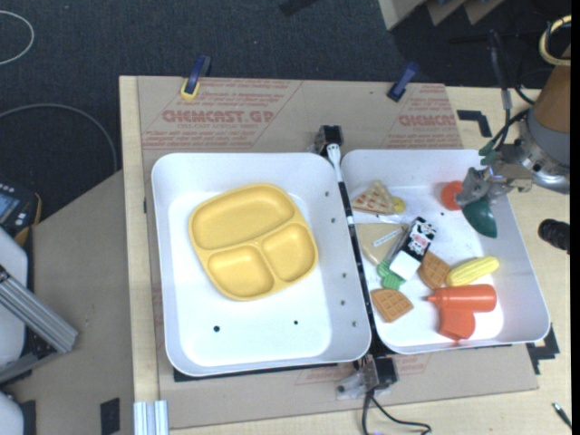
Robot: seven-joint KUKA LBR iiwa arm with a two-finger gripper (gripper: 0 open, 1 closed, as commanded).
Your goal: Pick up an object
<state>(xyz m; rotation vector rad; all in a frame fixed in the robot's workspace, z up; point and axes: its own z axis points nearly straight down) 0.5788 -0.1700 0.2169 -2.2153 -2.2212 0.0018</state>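
Reaching for the dark green piece (481,217) near the right bin's (526,284) far right side calls for a straight descent and a firm close before lifting. It is small, teardrop-shaped and glossy, lying just beside a red piece (450,193). The tool (478,188) hangs directly above it; whether it is open or closed I cannot tell.

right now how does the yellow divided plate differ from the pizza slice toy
The yellow divided plate lies alone in the left bin; the pizza slice toy lies in the right bin among other toys. The plate is far larger. The plate is plain yellow with three compartments; the slice is tan with red spots. Both lie flat.
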